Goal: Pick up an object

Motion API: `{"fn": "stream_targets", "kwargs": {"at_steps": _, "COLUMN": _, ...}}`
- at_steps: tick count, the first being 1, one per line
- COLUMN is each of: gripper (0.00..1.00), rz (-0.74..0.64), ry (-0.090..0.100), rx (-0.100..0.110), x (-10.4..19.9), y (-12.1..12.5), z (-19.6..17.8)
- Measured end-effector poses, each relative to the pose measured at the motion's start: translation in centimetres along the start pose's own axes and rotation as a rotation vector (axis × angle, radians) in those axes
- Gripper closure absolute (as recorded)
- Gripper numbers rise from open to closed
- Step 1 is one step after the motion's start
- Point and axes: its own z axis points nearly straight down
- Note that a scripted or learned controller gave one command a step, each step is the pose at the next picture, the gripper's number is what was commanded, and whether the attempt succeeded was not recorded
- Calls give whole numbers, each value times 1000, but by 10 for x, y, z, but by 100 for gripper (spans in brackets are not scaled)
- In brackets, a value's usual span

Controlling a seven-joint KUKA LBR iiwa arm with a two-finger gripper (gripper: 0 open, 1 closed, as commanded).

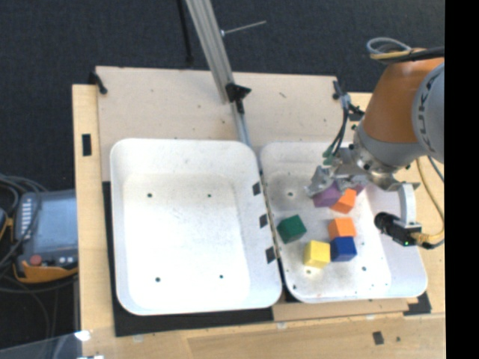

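Dark carpet surrounded the wooden surface (187, 103), which carried two shallow white bins side by side: the left bin (187, 223) bare of blocks, the right bin (299, 170) holding all of them. From my remote seat I watched the grey and orange arm (400, 111) reach in over the right bin, its gripper (329, 179) low above a purple block (326, 197). I could not tell how the gripper was set; it was too small and cluttered to read. An orange block (346, 200) touched the purple one. Nearby lay a second orange block (343, 226), a blue block (344, 248), a yellow block (316, 253) and a green block (291, 228). I judged the main risk was crowding: a closing gripper could catch both touching blocks, or nudge the purple one aside and come away with nothing.
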Motion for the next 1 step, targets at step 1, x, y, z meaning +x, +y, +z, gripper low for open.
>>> {"fn": "stream_targets", "kwargs": {"at_steps": 1, "gripper": 100, "rz": -1, "ry": 0, "rx": -3, "x": -1, "y": 1, "z": -33}}
